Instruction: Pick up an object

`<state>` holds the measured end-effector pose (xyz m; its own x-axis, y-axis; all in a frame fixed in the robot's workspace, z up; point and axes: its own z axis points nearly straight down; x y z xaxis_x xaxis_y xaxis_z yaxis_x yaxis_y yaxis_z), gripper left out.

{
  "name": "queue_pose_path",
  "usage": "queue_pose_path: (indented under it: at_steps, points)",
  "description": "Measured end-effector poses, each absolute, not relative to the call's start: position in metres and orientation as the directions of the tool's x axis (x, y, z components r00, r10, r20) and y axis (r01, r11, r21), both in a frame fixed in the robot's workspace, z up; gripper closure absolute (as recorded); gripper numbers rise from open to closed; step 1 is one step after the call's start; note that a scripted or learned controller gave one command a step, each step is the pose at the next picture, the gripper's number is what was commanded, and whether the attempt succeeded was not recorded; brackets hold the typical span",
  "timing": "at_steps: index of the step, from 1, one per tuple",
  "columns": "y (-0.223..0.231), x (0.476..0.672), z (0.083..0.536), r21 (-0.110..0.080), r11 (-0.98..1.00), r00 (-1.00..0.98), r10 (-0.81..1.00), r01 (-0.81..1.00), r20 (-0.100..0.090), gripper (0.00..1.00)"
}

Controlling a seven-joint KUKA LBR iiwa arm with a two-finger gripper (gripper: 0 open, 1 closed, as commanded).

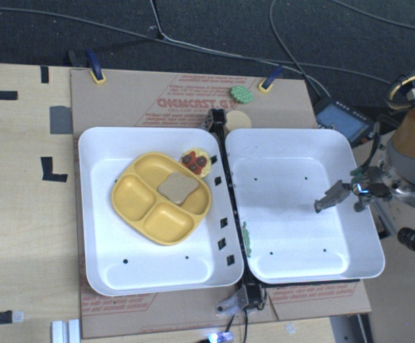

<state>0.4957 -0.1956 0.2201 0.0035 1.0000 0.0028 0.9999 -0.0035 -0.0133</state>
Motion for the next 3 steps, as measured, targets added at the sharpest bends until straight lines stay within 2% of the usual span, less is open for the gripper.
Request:
queue_pose_path:
  at_steps: [1,2,3]
  points:
    - [-0.195,0.499,0.226,-0.002,0.001,-0.001,1.0,1.0,0.0,0.0]
    - [-0.199,0.507,0.171,-0.005,0.001,-0.001,1.0,1.0,0.001,0.0]
    - [-0.19,0.504,0.109,-0.008,0.001,-0.001,1.0,1.0,0.002,0.0]
